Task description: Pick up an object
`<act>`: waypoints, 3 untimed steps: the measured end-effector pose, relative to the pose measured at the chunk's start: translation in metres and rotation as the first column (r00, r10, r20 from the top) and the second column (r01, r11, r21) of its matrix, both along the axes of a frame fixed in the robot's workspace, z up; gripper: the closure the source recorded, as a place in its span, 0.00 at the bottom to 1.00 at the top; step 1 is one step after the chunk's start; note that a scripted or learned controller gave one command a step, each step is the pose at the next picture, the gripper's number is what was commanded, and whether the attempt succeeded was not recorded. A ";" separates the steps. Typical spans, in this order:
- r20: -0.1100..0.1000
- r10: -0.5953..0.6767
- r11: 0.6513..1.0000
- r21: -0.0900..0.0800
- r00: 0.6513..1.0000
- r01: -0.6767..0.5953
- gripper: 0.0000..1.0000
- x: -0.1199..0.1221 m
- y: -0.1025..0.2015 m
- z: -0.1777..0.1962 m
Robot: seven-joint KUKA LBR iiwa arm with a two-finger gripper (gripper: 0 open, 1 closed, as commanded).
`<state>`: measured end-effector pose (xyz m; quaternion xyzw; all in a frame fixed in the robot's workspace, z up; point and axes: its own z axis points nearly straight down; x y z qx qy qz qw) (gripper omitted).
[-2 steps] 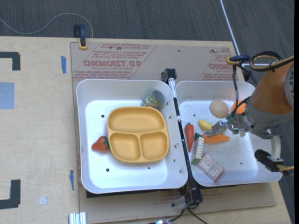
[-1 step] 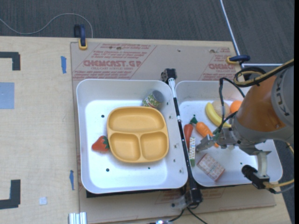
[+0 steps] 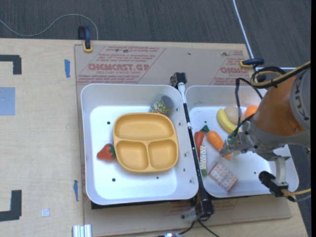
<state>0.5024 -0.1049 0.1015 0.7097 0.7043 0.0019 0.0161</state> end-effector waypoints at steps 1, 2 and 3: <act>-0.024 0.010 1.000 0.021 1.000 -0.009 1.00 -0.022 0.072 0.083; -0.024 0.009 1.000 0.020 1.000 -0.009 1.00 -0.012 0.135 0.100; -0.026 0.007 1.000 0.021 1.000 -0.007 1.00 -0.023 0.097 0.083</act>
